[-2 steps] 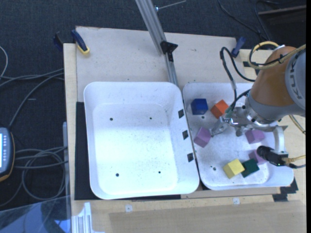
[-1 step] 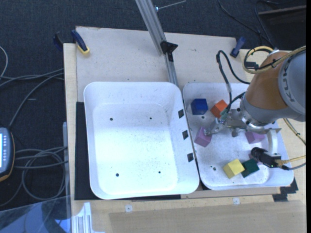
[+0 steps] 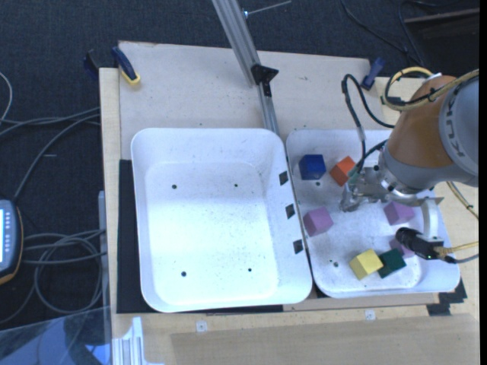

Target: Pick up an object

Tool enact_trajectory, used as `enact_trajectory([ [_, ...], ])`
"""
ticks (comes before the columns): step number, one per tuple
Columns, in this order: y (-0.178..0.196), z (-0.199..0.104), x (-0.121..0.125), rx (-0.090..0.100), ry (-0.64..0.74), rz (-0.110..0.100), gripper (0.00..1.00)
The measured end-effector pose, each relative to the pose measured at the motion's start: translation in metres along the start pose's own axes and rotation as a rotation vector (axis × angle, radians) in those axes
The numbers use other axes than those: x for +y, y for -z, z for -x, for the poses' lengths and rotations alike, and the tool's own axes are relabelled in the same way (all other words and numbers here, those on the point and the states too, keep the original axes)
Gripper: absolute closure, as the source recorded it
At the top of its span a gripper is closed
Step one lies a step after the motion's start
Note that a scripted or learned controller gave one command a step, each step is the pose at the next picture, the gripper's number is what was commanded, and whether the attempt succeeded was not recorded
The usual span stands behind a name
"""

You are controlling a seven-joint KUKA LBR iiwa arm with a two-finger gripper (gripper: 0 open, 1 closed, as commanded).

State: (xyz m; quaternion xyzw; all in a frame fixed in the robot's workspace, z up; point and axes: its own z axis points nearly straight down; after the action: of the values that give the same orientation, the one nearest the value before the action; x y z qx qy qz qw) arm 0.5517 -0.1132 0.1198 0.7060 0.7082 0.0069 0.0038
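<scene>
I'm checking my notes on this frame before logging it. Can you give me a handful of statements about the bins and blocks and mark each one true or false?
1. The blue block lies in the right bin. True.
2. The yellow block sits in the left bin. False: it is in the right bin, beside the green block.
3. The orange block lies close to the blue block. True.
4. The gripper hangs over the left bin. False: it is over the right bin, among the blocks.
5. A purple block lies near the right bin's left wall. True.
</scene>
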Motion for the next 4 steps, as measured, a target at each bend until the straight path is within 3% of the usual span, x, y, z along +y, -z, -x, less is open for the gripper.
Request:
enact_trajectory([
  [2,0.122,-0.009,0.007,-0.005,0.0,-0.007,1.0],
  [3,0.131,-0.009,0.008,-0.005,-0.002,-0.012,1.0],
  [4,0.119,-0.065,-0.002,-0.001,0.002,-0.017,1.0],
])
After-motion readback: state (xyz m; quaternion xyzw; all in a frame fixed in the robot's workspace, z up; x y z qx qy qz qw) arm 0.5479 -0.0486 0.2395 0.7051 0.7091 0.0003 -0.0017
